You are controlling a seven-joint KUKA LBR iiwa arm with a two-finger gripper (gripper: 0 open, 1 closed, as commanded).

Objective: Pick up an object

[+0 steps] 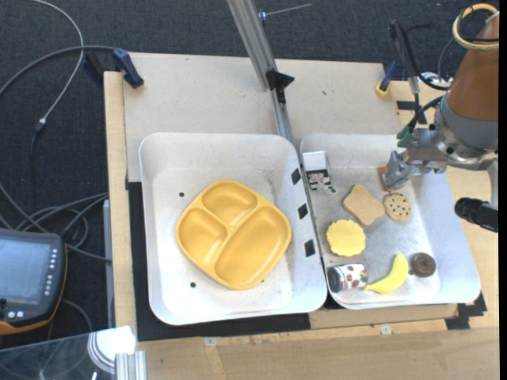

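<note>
The right bin holds a slice of toast, a chocolate-chip cookie, a round yellow cracker, a banana, a small brown donut, a red-and-white can lying on its side and a small white box. My gripper hangs over the bin's upper right part, just above the cookie and to the right of the toast. I see nothing held in it.
The left bin holds a yellow divided plate. A metal pole slants down to the divider between the bins. Blue clamps sit at the bench's back corners. Cables and a tablet lie on the floor at left.
</note>
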